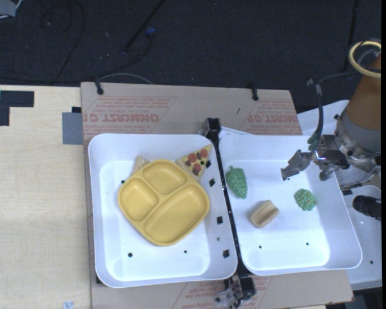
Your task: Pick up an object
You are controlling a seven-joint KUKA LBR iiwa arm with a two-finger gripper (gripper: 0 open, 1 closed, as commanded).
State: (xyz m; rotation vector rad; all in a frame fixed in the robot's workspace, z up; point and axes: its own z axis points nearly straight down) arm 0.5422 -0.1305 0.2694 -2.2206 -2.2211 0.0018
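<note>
1. The desk [31,198] is pale wood-grain on the left of the frame, with black and grey squares marked near its upper left part.
2. A brown cardboard sheet [180,111] lies under both bins; red print on it, seen upside down and mirrored, I cannot read with any certainty.
3. Behind the desk, across the top of the frame, the floor [212,31] is dark with loose cables running over it.
4. The left bin [109,237] holds a yellow divided plate [164,201] with three compartments, sitting slightly turned in the middle of the bin.
5. A toy pizza slice [198,160] lies at the plate's upper right edge, touching or just beside it, close to the divider between the bins.
6. The right bin [296,253] holds three small things: a green leafy toy vegetable [236,181] near its left wall, a tan toy bread piece [264,214] below and right of that, and a green broccoli-like toy [305,199] towards the right wall.
7. The arm [366,108] comes in at the right edge of the frame, its orange band showing above the grey wrist.
8. The tool [312,165] hangs over the upper right part of the right bin, above the broccoli-like toy and apart from it.
9. Its fingers look spread, with nothing between them.
10. White sheets [321,114] lie on the desk beyond the right bin's upper right corner.
</note>
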